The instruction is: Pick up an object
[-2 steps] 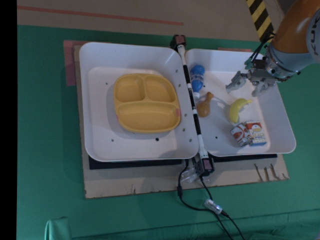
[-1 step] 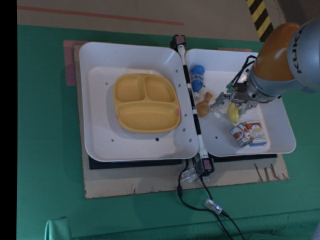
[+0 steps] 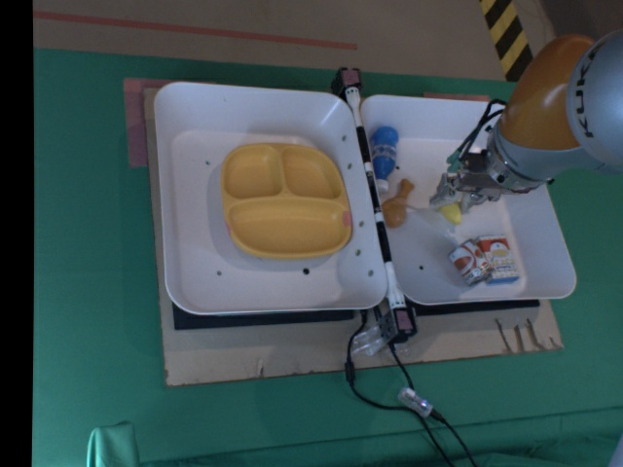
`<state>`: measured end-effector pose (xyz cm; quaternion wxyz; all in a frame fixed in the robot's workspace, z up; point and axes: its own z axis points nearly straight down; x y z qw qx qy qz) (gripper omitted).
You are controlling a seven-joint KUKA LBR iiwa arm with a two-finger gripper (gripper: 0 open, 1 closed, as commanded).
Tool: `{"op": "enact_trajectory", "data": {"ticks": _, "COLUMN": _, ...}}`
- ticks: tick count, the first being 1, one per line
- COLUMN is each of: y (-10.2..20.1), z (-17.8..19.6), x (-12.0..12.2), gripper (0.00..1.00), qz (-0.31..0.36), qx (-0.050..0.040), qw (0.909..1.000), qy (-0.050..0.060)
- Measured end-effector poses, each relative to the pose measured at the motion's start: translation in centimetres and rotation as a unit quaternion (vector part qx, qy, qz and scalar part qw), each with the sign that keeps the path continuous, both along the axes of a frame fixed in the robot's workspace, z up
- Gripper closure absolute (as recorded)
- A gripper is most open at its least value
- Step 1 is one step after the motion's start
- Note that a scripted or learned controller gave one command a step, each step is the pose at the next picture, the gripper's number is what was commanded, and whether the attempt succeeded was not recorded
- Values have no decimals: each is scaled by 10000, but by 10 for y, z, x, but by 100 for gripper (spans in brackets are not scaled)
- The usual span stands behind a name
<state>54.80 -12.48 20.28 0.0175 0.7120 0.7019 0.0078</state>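
Contents counted

Two white bins (image 3: 195, 290) are recorded, with one yellow divided plate (image 3: 285, 200), one blue bottle (image 3: 384, 151), one brown drumstick toy (image 3: 397, 203), one yellow piece (image 3: 452, 213), one small carton (image 3: 485, 260).

green mat (image 3: 88, 261) over bench, cardboard sheet (image 3: 292, 353) beneath bins, hazard stripes (image 3: 501, 13) on floor.

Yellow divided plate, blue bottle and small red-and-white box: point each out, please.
Yellow divided plate (image 3: 285, 233): camera view, floor of its large lower compartment.
Blue bottle (image 3: 384, 145): camera view, middle of its blue body.
Small red-and-white box (image 3: 496, 257): camera view, its top face.
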Motion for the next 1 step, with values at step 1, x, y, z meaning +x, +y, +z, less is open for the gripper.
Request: {"op": "enact_trajectory", "data": {"ticks": 1, "y": 38, "z": 160, "x": -21, "gripper": 100, "qz": 42, "qx": 50, "qw": 9999, "qy": 118}}
